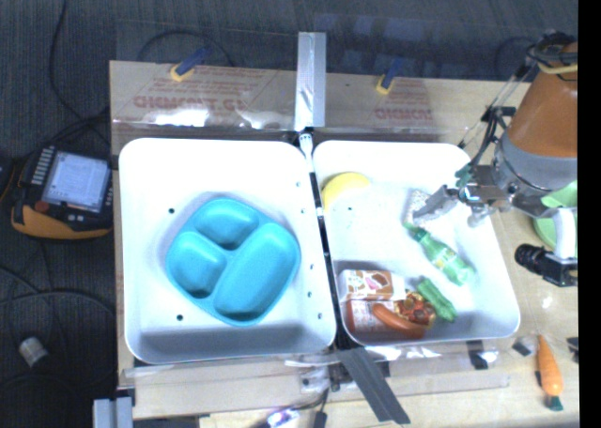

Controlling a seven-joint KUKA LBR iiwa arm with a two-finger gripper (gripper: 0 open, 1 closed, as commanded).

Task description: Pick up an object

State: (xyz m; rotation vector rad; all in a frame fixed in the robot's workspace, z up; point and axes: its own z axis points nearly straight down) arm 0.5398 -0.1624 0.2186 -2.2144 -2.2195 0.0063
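1. Found nearest, at the bench's front edge below the seam of the two bins, a grey bracket.
2. Saw far left, on the dark floor, a handset with a lit screen and a cable running off it.
3. Noted the left bin, holding a blue tray of three hollows, tilted askew near the middle.
4. Spotted behind that bin a blue-and-yellow clip on the board, and a second clip further right.
5. Saw a metal bar standing at the back, in line with the seam.
6. Noted the right bin, with the pickable things spread inside it.
7. Found a yellow ball in its back left corner, close to the inner wall.
8. Found a packet with a sausage picture lying flat against the front wall.
9. Saw a green bottle lying on its side mid-bin, neck toward the back, and a green piece just beside the packet's right end.
10. Saw the gripper hanging over the bin's back right part, fingers spread apart with nothing between them, the left finger just above the bottle's neck; could not tell whether touching.
11. Noted an orange tool on the bench at far right, outside the bin.
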